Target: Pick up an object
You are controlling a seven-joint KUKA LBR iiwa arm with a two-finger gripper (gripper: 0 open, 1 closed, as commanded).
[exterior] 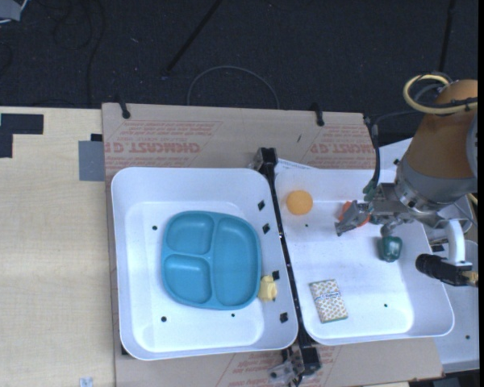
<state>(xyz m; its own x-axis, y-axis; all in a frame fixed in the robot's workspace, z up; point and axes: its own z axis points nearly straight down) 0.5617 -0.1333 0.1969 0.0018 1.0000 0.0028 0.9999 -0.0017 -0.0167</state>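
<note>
My gripper (351, 218) is low over the right bin (436, 317), fingers slightly apart, nothing between them | orange ball (299, 202) sits just to its left, not touching | teal object (389, 248) beside my wrist | patterned packet (328, 300) near the front | blue divided plate (210, 259) and small yellow piece (268, 289) in the left bin (133, 216)

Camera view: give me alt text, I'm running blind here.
The gripper is low over the right bin, near an orange ball, a teal object and a patterned packet. The left bin holds a blue divided plate with a small yellow item at its right edge.
</note>
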